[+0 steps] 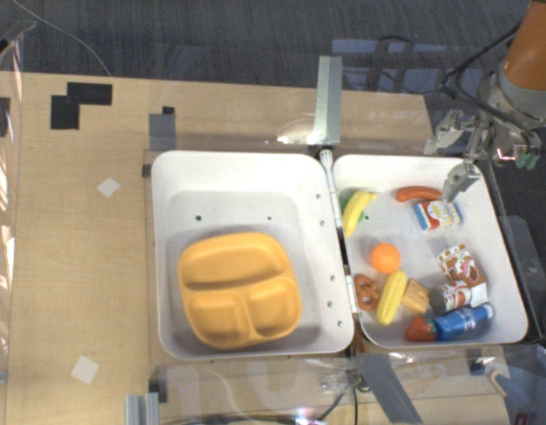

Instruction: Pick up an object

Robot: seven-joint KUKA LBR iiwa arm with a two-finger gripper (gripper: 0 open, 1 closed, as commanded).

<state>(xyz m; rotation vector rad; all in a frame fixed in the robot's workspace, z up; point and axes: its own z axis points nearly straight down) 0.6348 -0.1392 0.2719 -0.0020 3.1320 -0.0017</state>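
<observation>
I am looking across the tabletop (69, 264) at two white bins, the left bin (228, 175) carrying a yellow divided tray (240, 286) and the right bin (503, 237) crowded with toy food. The arm (531, 56) is reaching in from the right, and its pincer (458, 182) is hanging just above a small blue-and-white carton (438, 213) beside a red sausage (419, 194) near the far wall; I cannot tell whether it is apart or together. I am judging that carton to be light, stiff and a little slick, so I would be taking it across its flat sides, while the orange ball (386, 257) further forward would likely be rolling away.
</observation>
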